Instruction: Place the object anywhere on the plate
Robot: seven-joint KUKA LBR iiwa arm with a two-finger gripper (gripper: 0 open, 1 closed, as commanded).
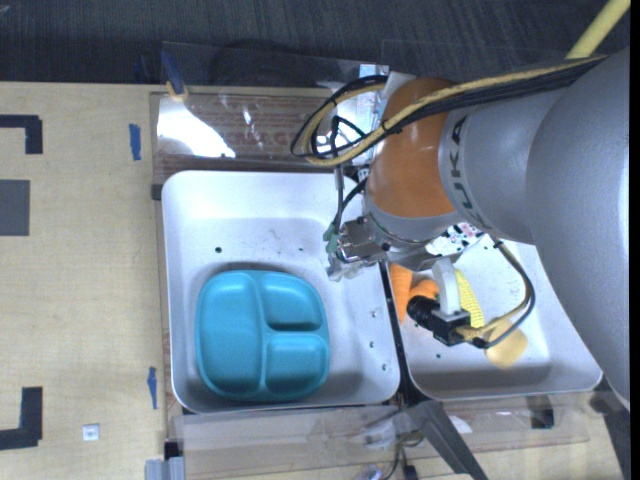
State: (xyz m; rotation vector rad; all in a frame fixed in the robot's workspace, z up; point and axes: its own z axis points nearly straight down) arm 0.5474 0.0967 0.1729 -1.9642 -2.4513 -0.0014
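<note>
Arm (520,158) reached in from the right and hung low over the seam between the two white bins, wrist and orange band (410,168) covering most of the right bin's (560,358) near-left corner. Blue plate (263,335), three compartments, sat in the left bin (250,218), toward its front, nothing on it. Objects lay in the right bin under and beside the wrist: an orange piece (403,286) against the divider, a yellow corn-like piece (465,303) beside it, a tan rounded piece (508,348) nearer the front, a white patterned item (462,236) partly hidden by the arm. Which one was the target could not be told; all were in the right bin, well apart from the plate. Gripper (345,248) body showed as a metal block at the bin seam, just above the plate's far edge; whether the jaws were apart or together could not be told, since the wrist blocked them, and nothing showed between them. Judged step: pick phase or early transfer, placing not yet done. Next move called for a confirmed grasp on one object, a lift clear of the bin wall, a short carry left over the divider, then a lowering onto any plate compartment and a release. Risk judged: clutter near the divider could foul the grasp, and cables (340,128) hung close.
</note>
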